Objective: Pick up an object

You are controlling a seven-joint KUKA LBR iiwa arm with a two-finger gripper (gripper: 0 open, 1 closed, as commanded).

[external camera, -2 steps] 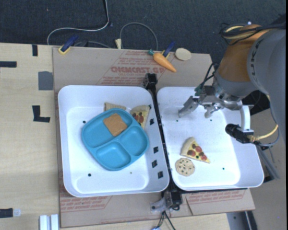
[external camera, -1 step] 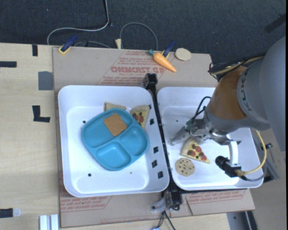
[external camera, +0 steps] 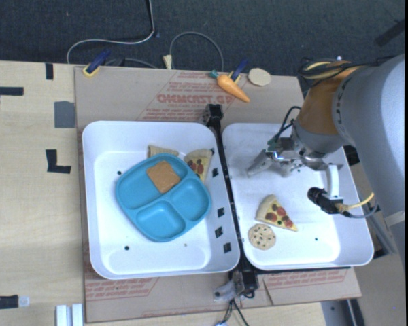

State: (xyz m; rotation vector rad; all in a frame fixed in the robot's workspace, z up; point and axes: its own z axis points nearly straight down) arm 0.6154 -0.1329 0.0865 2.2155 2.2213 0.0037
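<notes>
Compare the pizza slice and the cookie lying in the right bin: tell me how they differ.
The pizza slice is a wedge; the cookie is round. The pizza slice has a yellow top with red spots, while the cookie is pale tan with dark specks. The pizza slice looks larger and lies farther from the bin's near wall than the cookie. Both lie flat in the right bin, close together, below the gripper.

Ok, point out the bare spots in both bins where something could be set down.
Right bin: bare floor left of the gripper, and right of the pizza slice and cookie. Left bin: a bare strip below the blue tray; its upper middle is crowded by tray and food.
</notes>
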